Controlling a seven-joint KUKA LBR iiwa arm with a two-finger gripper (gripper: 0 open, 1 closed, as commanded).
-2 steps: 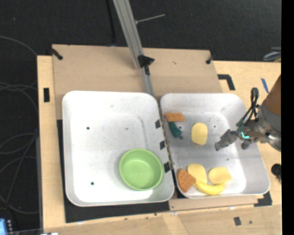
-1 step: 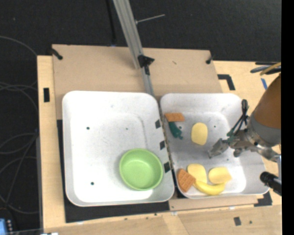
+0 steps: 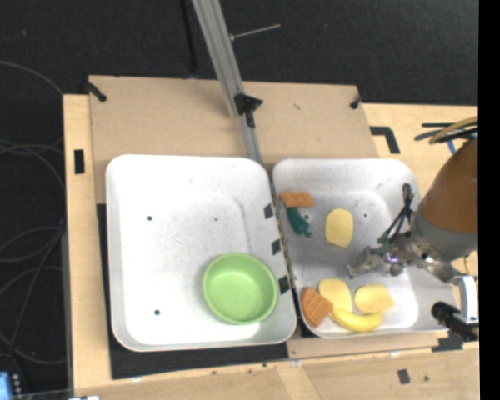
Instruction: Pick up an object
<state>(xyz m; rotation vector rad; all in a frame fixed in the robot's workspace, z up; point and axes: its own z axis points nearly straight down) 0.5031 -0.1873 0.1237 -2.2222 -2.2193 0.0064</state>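
Note:
My gripper (image 3: 365,264) hangs low over the right bin (image 3: 375,173), near its middle right, with the arm's orange band (image 3: 454,194) above it at the bin's right wall. A pale yellow lump (image 3: 339,227) lies just up and left of the gripper. Directly below the gripper, along the bin's front wall, sit two yellow pieces (image 3: 334,292) (image 3: 372,297), a banana (image 3: 357,320) and a brown waffle-like piece (image 3: 316,307). An orange slab (image 3: 297,199) and a small teal object (image 3: 298,221) lie by the bin's left wall. I see nothing held in the gripper.
A green bowl (image 3: 240,287) stands at the front right of the left bin (image 3: 167,198). A grey metal pole (image 3: 221,48) slants up from the divide between the bins. A black cable (image 3: 404,211) runs along the arm.

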